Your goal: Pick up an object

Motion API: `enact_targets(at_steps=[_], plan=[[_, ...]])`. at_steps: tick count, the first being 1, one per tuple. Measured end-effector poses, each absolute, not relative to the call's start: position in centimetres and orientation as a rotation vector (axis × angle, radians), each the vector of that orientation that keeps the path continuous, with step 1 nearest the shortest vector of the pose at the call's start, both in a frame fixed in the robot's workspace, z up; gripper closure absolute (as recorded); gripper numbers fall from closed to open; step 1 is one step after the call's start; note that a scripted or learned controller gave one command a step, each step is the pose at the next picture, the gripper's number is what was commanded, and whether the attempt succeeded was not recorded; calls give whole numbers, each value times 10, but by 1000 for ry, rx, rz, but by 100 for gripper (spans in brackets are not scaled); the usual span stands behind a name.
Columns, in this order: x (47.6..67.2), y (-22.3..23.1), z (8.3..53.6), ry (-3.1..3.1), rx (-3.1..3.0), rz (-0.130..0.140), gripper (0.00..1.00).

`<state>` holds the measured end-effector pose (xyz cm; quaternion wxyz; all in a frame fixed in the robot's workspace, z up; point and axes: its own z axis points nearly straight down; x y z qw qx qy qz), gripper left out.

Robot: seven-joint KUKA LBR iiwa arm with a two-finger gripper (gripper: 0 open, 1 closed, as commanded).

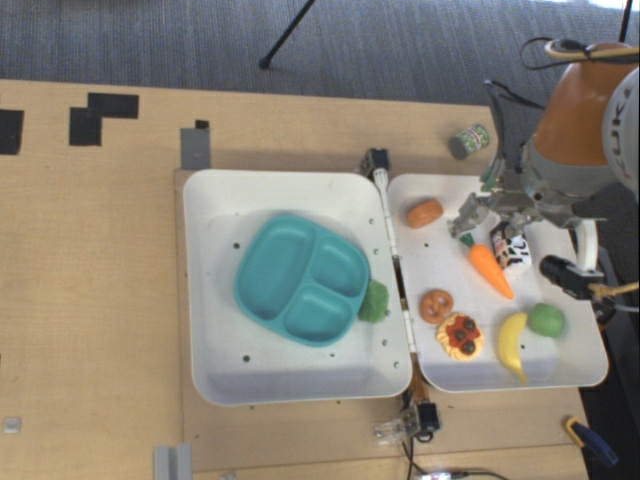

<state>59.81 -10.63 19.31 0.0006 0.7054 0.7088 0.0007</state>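
Carrot [491, 269]: lies in the right bin [590, 368], at about one o'clock of its middle, tip pointing to five o'clock.
Claw [492, 218]: hangs just above the carrot's blunt end, at its twelve o'clock; whether released or clenched, I cannot tell.
Black-and-white toy [514, 251]: touching the carrot at three o'clock.
Other toys: orange bread roll [424, 212] at ten o'clock, pretzel [436, 304], pizza [459, 335], banana [511, 342], green apple [546, 319].
Left bin [215, 368]: teal divided plate [302, 279], green piece [374, 301] at its four o'clock.
Surface [90, 298]: small can [470, 140].
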Motion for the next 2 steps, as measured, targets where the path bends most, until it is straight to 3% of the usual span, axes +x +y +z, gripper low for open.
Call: enact_targets(at_steps=[1,2], plan=[[587,-163,110,2213,2198,19,0],[586,-161,109,2211,2197,20,0]])
